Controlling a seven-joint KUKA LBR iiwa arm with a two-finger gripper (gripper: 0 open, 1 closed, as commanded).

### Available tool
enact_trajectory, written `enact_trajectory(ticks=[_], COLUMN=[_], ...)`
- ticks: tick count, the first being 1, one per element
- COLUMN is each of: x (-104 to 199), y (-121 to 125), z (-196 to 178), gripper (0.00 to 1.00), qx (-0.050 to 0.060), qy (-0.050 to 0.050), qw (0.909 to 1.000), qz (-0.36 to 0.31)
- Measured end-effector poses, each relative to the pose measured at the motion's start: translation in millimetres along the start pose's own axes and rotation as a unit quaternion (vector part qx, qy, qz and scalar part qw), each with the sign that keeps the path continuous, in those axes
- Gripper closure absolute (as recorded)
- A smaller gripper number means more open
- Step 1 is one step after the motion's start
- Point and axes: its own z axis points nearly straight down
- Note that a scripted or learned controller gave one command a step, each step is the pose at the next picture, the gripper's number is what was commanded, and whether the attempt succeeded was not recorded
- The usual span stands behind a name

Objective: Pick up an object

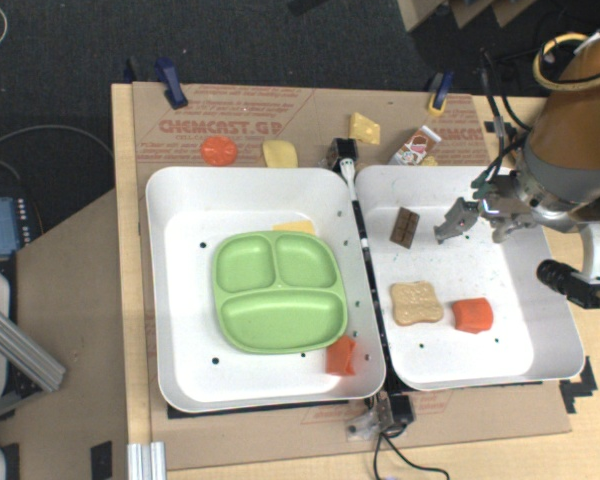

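Your pincer (477,218) is hovering at the upper right of the frame, over the right bin (510,368), fingers spread and pinching nothing. Below it, the toast slice (416,303) and the orange block (472,315) are lying side by side; the brown bar (405,227) is sitting left of the pincer.

Gripper (477,217) over right bin (435,363), fingers apparently spread, above brown block (405,227), toast slice (416,303), orange cube (472,315), green tray (278,290) in left bin (180,268)
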Motion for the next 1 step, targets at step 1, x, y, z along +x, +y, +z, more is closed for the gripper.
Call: enact_trajectory(ticks=[1], x=[-0.9], y=[-48.3], z=[127.1], gripper=[0.0], qx=[0.002], qy=[0.002], qw=[1.0], qz=[0.002])
